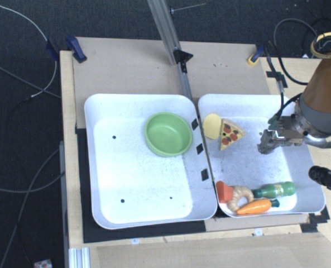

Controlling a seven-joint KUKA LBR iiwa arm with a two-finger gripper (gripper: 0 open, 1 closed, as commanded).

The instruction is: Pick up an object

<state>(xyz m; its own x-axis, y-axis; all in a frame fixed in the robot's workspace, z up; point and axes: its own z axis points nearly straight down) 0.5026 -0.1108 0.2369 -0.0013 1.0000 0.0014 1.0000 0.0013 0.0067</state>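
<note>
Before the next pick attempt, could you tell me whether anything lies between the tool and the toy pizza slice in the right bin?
Nothing visible does. The tool hangs over bare floor of the right bin, and the pizza slice lies to its left across open white surface. The yellow toy lies on the slice's far side, out of the path.

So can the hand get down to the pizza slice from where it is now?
Probably yes. The hand hangs over the right bin, with bare bin floor between it and the pizza slice. Only the yellow piece touches the slice's far side.
</note>
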